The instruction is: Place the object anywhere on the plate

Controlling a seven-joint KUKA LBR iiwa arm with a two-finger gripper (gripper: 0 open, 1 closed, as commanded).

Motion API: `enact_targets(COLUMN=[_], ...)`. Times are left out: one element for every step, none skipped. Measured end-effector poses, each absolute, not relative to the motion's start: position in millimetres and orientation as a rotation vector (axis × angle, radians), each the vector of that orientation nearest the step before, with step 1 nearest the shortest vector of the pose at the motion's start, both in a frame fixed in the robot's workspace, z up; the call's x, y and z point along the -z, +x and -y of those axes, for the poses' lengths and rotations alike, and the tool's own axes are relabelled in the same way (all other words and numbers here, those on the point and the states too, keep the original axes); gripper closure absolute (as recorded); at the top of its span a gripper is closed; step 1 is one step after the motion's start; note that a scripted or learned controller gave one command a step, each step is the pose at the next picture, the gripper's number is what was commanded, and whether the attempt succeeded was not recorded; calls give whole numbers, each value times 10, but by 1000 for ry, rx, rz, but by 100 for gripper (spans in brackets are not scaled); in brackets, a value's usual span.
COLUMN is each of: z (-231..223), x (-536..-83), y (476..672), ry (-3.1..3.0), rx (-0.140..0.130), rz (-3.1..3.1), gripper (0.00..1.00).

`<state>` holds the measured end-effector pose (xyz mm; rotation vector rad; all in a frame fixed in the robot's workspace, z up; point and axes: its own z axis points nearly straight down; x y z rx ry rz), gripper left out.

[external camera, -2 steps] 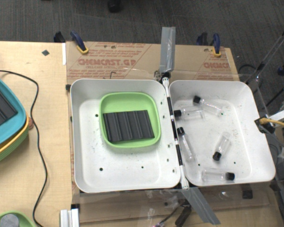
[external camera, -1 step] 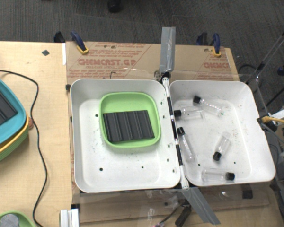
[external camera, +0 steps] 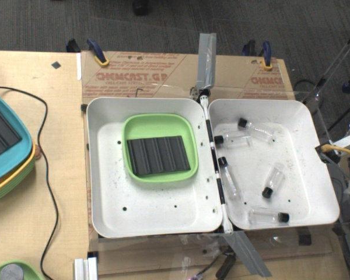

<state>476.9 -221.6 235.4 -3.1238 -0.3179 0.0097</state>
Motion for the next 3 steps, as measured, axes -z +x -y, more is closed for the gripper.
enact_targets(z=[2213, 2221, 2214], x=[-2300, -2347, -2276], y=[4768, 4768, 4768], ry=[-3123, -3124, -3123], rx=[-11, -8, -10], rz=[315, 318, 314], gripper=[0, 0, 0])
